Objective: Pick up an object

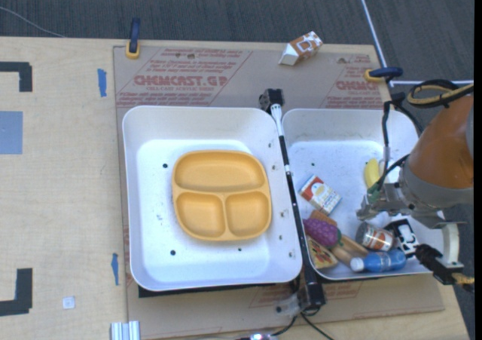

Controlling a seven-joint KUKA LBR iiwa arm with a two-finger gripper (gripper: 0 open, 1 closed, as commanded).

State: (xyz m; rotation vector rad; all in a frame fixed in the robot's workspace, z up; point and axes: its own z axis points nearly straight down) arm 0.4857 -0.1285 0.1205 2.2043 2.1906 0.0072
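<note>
The right bin [339, 135] holds several small items. A red and white carton [320, 194] lies near its middle, with a purple bunch of grapes [322, 231] just below it. A yellow banana [372, 172] lies by the arm. A small brown can [375, 238] and a blue bottle [380, 261] lie near the front wall. My gripper [379, 209] hangs low over the right side of this bin, just above the can and below the banana. The arm's orange band [448, 150] hides part of the bin's right side.
The left bin [143, 180] holds a yellow divided plate [221, 194]. A small carton [301, 47] lies on the cardboard behind the bins. A tan stick-shaped item [345, 249] and a flat printed piece [319, 255] lie at the right bin's front left corner.
</note>
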